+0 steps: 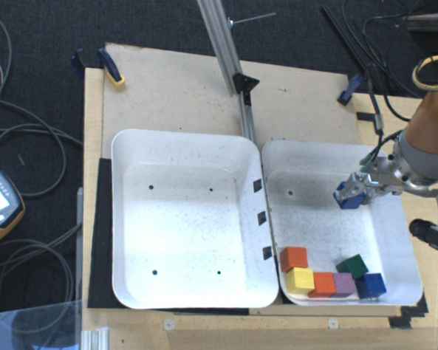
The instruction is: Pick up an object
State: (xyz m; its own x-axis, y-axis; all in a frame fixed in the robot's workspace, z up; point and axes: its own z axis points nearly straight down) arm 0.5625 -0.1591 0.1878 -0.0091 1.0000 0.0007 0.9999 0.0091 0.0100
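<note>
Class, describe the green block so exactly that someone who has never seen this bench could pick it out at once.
Find the right bin of the two white ones, then the cluster of blocks along its near edge. The green block sits behind the front row, touching the blue block; it is the sole dark green one.

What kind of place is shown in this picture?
Probably a robotics lab test bench: two white bins clamped on a board, coloured blocks for grasping practice, a gripper over the right bin, and loose cables on the floor.
</note>
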